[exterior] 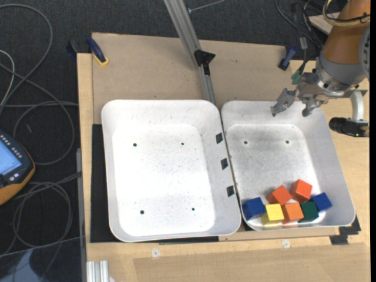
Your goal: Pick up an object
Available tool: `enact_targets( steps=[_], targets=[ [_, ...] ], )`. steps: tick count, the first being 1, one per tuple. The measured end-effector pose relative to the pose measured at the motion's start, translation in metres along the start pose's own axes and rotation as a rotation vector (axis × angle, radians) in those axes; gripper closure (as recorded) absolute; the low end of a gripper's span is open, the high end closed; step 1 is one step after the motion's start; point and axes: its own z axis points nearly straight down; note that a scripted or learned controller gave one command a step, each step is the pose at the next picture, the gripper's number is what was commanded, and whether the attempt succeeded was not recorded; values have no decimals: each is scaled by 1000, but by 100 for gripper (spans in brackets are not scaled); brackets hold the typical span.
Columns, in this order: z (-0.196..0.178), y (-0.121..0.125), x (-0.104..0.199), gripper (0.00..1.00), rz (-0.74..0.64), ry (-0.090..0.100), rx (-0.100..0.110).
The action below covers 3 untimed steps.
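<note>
**Over the far rim of the right bin, fingers spread, nothing in them**

Above the far edge of the right bin [329,157], my gripper [292,107] hangs with its two fingers [281,104] splayed wide apart — bare white bin floor shows between them, and no object sits in the gap. My grey wrist with its orange band [348,37] rises behind, reaching in from beyond that bin's right side.

The things I could pick up are all crowded into the right bin's near end, well apart from my hand — a cluster of small blocks. A blue block [253,207] lies at the cluster's left, with a yellow block [274,212] just beside it. Past the yellow one sits an orange block [292,212], and then a dark green block [308,209]. Behind these, toward the bin's middle, are two more orange blocks [281,194] [302,188], and a second blue block [321,202] lies nearest the bin's right wall. They seem to touch one another, though I cannot be sure of every pair from this slant.

Against the right bin's left wall lies the left bin [117,116], with a grey metal pole [187,34] slanting away from where the two bins meet.
</note>
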Motion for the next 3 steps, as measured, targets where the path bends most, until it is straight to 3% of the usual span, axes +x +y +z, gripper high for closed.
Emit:
enact_targets(
  steps=[1,2,3],
  targets=[
    [63,0,5,0,-2,1,2],
    [96,-1,6,0,-2,1,0],
    [81,2,6,100,-2,0,-8]
  ],
)
